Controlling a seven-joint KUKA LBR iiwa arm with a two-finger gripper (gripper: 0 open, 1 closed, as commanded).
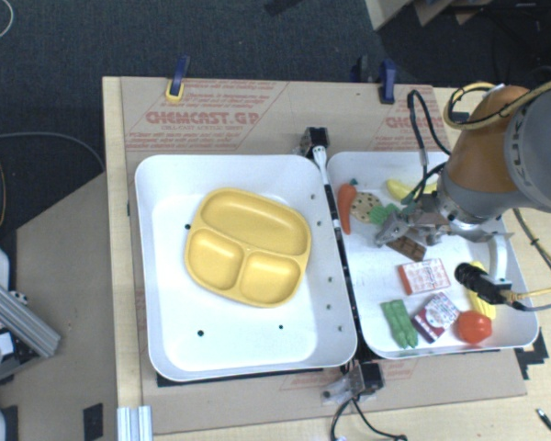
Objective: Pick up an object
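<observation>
Tomato (475, 328) and toys are sitting in your right bin (376, 166); the end effector (406, 231) is hovering over them, grasp state unclear to you, nothing lifted yet.

I have one camera to work from, fixed above the bench (257, 108) and looking down at a slant, so the far edge sits toward the top of the frame and the near edge toward the bottom. It stands back far enough that both white bins fit whole: the left bin (165, 338) fills the centre and lower left, the right bin (367, 168) the centre right. Dark floor shows across the top and down the left side. The arm (496, 145) enters from the right edge, its orange band in the upper right.
</observation>
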